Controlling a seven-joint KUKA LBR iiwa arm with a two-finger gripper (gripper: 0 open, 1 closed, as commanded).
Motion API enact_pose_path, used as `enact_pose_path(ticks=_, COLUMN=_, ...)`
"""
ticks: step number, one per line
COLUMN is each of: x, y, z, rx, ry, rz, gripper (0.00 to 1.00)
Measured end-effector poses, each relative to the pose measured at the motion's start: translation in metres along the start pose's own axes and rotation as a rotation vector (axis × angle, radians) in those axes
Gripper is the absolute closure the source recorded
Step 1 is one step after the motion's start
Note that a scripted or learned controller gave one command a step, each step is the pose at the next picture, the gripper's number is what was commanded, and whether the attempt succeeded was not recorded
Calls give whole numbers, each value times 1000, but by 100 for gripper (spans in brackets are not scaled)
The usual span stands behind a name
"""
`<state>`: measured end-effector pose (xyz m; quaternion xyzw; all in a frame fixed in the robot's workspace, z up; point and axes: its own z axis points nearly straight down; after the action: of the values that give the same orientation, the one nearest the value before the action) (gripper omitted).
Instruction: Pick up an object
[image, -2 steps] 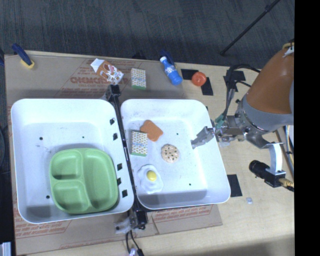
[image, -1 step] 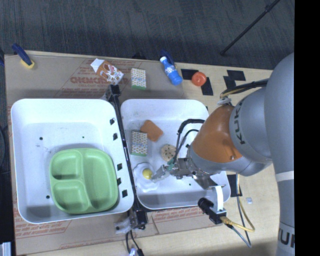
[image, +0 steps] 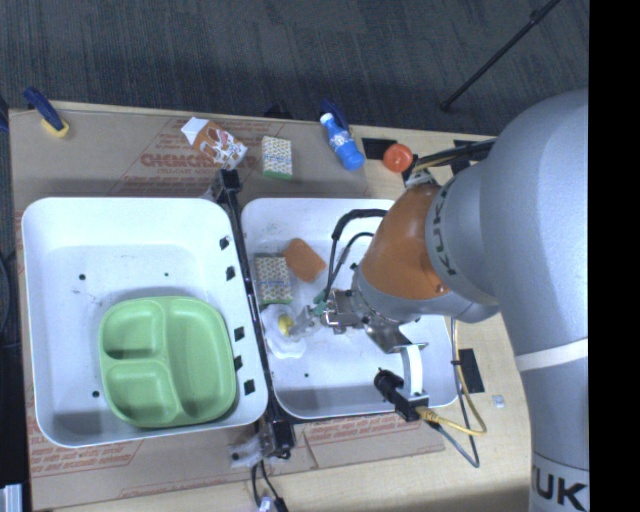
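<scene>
- The tool (image: 322, 312) sits low inside the right bin (image: 340, 400), toward its 9 o'clock side, with the grey and orange arm (image: 420, 250) reaching in from 3 o'clock.
- Whether the tool is wide, narrow or closed on anything cannot be told from this angle; its tips blur into the clutter beneath them.
- The likeliest target is a small yellow object (image: 285, 323) lying on a pale, crumpled clear wrapper (image: 288, 342), just beside the tool at its 9 o'clock.
- Two other candidates lie near it in the same bin: a green patterned packet (image: 272, 278) at 11 o'clock from the tool, and an orange sponge-like block (image: 305, 259) at 12 o'clock.
- Nothing looks lifted; every item appears to rest on the bin floor, so I judge the pick not yet done.
- By my reading the approach is complete or nearly so, and what is left is the closing, then the lift clear of the bin.
- The left bin (image: 60, 240) holds a green divided tray (image: 168, 360), well apart from the action.
- Along the counter (image: 130, 160) at 12 o'clock lie a blue bottle (image: 343, 142) and a small box (image: 276, 157), untouched.
</scene>
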<state>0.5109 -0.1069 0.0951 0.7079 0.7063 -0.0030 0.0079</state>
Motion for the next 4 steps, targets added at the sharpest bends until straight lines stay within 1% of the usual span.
enact_pose_path(ticks=1, x=6, y=-1, z=-8, rx=10, ry=11, rz=-10, gripper=100)
enact_pose_path(ticks=2, x=-66, y=-29, z=-149, rx=5, ry=14, rz=-7, gripper=100)
enact_pose_path(ticks=3, x=-49, y=-33, z=-131, rx=8, ry=16, rz=-10, gripper=100)
enact_pose_path(ticks=4, x=-39, y=-33, z=-124, rx=9, ry=16, rz=-10, gripper=100)
